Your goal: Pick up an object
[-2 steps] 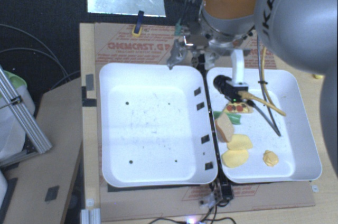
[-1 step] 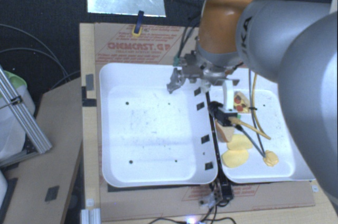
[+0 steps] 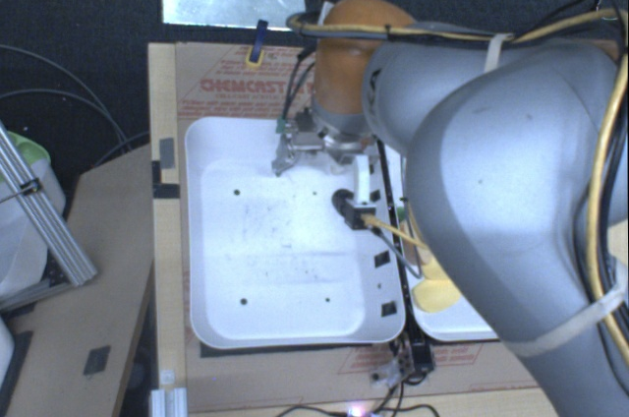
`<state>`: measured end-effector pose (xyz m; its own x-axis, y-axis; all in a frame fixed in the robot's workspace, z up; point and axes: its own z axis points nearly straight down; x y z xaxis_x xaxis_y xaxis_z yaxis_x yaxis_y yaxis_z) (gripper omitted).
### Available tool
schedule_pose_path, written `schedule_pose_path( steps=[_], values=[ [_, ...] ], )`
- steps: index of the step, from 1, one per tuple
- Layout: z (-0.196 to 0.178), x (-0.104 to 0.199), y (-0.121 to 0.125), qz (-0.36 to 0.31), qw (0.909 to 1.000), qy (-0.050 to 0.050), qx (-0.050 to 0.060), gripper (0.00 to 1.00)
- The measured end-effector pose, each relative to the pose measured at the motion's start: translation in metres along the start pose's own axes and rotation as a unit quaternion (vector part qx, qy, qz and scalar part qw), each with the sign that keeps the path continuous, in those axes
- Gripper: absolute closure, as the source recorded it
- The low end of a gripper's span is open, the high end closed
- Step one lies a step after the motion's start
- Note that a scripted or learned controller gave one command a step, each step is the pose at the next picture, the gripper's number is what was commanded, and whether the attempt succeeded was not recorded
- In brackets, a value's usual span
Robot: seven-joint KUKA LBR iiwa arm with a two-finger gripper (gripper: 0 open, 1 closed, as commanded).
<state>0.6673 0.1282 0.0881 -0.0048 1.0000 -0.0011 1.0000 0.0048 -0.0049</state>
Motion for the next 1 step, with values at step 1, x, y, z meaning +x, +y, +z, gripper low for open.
schedule_pose_path(
  steps=[1],
  values=[
    [0.0031, 0.0928, 0.0009, -0.003, 1.0000, 0.003, -0.004, 0.00]
  ],
)
